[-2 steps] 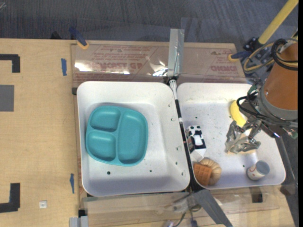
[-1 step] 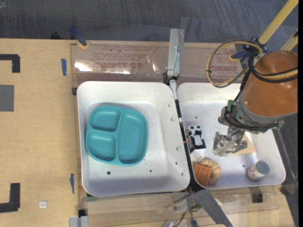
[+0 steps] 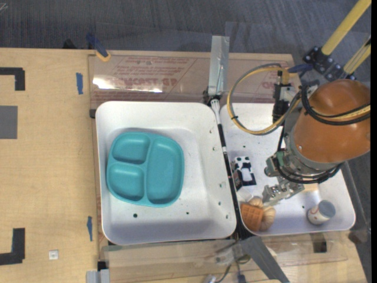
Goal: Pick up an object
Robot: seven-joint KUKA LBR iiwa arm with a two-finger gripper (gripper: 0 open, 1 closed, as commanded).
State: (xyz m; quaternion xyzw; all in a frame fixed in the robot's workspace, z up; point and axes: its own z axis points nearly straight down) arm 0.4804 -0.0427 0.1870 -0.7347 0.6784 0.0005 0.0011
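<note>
In the right bin (image 3: 341, 187) my gripper (image 3: 275, 193) hangs low under the orange wrist band (image 3: 330, 122), just up and right of a brown, waffle-patterned toy food piece (image 3: 257, 214) near the bin's front left corner. The gripper's tip is close to that piece; whether they touch is unclear. A small black and white object (image 3: 243, 171) lies to the gripper's left, by the divider. A small grey and tan cup-like object (image 3: 320, 211) stands at the front right of the same bin.
The left bin (image 3: 200, 217) holds a teal divided plate (image 3: 145, 168). Yellow and black cables (image 3: 253, 99) loop over the back of the right bin. A wooden bench top (image 3: 41, 175) stretches to the left.
</note>
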